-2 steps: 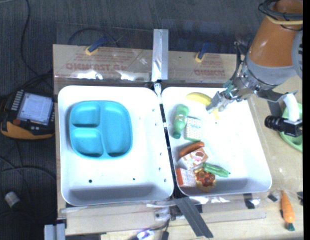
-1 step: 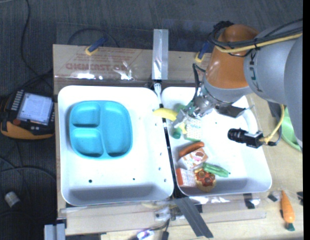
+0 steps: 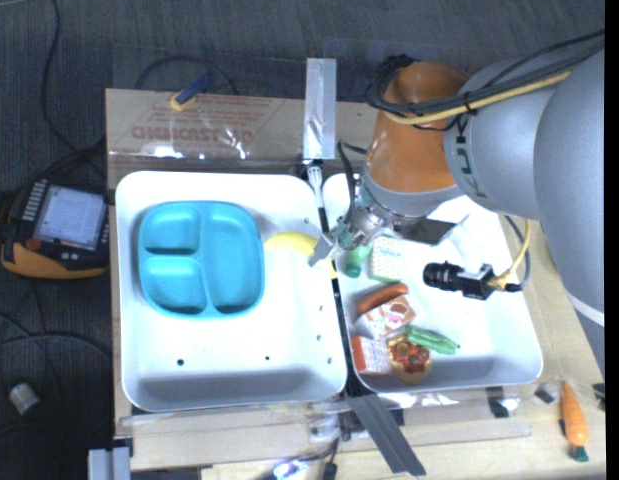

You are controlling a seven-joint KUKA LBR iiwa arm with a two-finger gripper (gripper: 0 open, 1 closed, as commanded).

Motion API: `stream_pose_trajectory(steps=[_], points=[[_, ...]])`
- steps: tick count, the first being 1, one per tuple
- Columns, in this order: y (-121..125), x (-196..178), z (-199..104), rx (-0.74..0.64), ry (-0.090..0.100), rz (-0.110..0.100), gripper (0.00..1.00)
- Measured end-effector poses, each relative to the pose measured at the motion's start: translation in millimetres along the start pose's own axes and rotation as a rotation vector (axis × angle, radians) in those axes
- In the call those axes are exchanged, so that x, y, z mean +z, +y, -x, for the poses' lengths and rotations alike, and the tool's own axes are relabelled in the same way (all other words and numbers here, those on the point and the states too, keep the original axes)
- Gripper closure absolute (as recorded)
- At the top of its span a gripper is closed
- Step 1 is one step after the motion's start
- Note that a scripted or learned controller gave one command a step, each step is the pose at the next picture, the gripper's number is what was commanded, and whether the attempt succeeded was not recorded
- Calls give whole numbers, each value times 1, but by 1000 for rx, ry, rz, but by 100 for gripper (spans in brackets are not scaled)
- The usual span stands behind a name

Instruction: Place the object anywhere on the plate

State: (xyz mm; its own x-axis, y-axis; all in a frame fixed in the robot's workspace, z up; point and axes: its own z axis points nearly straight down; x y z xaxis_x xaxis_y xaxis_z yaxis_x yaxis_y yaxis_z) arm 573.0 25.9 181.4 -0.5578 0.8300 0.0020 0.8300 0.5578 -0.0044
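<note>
A blue plate (image 3: 201,258) with three compartments lies in the left part of the left white bin (image 3: 229,378). A small yellow banana (image 3: 289,241) sits just right of the plate, near the wall between the two bins. My gripper (image 3: 332,241) reaches down over that wall, and the banana's right end lies between its fingertips. The gripper is shut on the banana. The arm's orange band (image 3: 419,138) and grey body cover the back of the right bin.
The right bin (image 3: 519,358) holds a green piece (image 3: 351,262), a white dotted block (image 3: 387,258), a red sausage (image 3: 382,295), a pink packet (image 3: 394,315), a green pod (image 3: 434,342) and other toy food at the front. An orange-handled tool (image 3: 574,418) lies off the bench.
</note>
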Motion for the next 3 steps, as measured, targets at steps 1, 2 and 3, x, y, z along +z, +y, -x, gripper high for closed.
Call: stream_pose_trajectory(steps=[1, 2, 3], points=[[0, 0, 0, 0, 1, 0, 0], [15, -19, -30, -20, 1, 1, 0], [15, -19, -30, -20, 1, 1, 0]])
